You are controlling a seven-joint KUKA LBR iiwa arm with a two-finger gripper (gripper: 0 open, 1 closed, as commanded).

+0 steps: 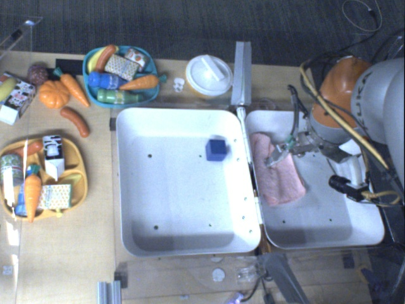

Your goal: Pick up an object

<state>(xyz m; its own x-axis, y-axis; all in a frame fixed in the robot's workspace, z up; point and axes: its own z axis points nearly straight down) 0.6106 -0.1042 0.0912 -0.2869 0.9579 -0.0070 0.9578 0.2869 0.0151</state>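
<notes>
A small blue cube (216, 149) lies in the left white bin (158, 233), near its upper right corner. A pink folded cloth (278, 181) rests in the right white bin (329, 233), along its left wall. The grey arm with the orange band reaches in from the right. My gripper (279, 154) hangs low over the upper part of the cloth, at or just above its surface. Whether it touches the cloth is unclear, and I see nothing lifted.
On the bench to the left sit a blue bowl (92, 94) and a yellow tray (80, 177), both with toy food; loose toy vegetables (56, 94) lie nearby. A white lidded container (209, 75) stands behind the bins. Cables hang at the arm's right side.
</notes>
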